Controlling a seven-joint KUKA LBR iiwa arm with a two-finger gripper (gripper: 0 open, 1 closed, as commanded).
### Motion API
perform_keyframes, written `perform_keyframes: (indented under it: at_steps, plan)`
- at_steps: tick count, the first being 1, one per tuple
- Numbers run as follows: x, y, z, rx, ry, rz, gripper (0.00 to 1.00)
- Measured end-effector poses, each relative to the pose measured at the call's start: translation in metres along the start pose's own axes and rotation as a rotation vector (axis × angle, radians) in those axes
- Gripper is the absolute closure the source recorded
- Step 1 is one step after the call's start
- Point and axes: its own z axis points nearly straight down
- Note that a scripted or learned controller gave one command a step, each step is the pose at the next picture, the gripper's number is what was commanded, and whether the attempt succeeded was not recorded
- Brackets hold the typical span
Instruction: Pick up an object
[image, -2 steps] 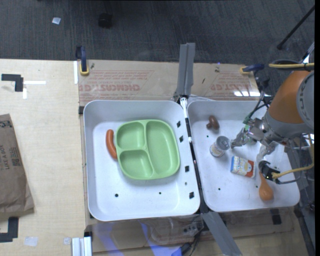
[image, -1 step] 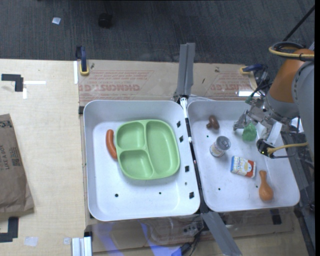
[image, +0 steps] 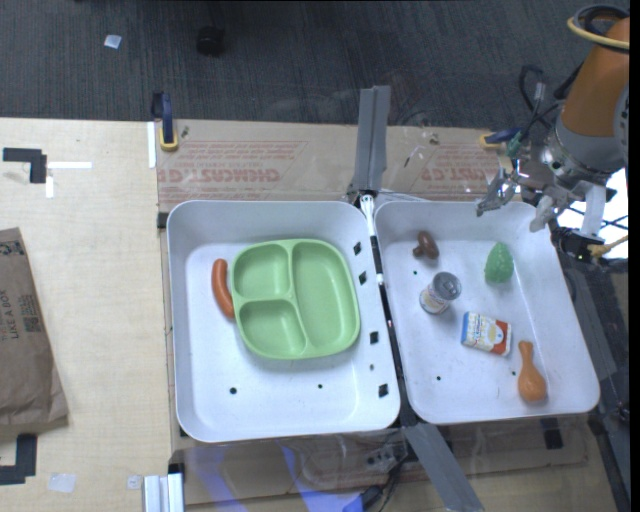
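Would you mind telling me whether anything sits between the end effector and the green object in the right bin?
Nothing visible does. The end effector hangs over the right bin's far rim, and the green object lies just below it in the view on bare bin floor. The brown piece and small can lie off to the left.

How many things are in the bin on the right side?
5: a brown thing at the back, a green lump back right, a can in the middle, a small carton beside it, an orange gourd front right.

Green tray (image: 297, 297), orange sausage (image: 222, 288), white bins (image: 290, 410), orange gourd (image: 530, 378).
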Motion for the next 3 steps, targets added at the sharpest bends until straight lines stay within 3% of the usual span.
perform_keyframes:
  at_steps: [1,2,3]
  plan:
    - [-0.033,0.009,0.072,0.001,0.001,-0.054,0.00]
    - [-0.032,0.002,0.105,0.000,0.010,-0.081,0.00]
    - [-0.036,0.003,0.094,-0.003,0.003,-0.081,1.00]
